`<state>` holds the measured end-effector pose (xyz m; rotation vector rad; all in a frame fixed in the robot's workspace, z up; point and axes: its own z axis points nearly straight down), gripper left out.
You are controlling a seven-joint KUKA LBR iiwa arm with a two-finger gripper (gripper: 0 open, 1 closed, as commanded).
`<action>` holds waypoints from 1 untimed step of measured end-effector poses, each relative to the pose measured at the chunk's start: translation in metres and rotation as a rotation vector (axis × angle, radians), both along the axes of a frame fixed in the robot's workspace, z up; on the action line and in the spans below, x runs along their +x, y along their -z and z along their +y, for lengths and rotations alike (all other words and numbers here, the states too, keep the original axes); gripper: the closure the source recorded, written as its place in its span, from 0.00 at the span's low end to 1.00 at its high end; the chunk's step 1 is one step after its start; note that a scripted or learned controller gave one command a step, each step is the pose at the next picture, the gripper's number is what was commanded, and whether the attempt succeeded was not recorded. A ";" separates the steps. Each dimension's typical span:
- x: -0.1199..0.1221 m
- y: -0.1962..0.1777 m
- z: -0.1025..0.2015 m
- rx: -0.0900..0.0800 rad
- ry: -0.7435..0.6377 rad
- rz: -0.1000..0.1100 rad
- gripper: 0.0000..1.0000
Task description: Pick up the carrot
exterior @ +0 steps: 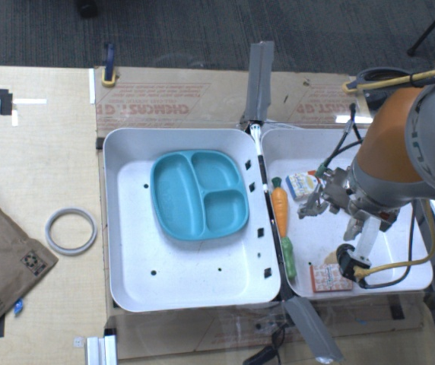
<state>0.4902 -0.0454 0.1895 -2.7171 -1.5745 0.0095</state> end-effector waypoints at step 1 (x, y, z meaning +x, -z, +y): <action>0.005 0.000 0.065 0.002 -0.212 0.002 0.00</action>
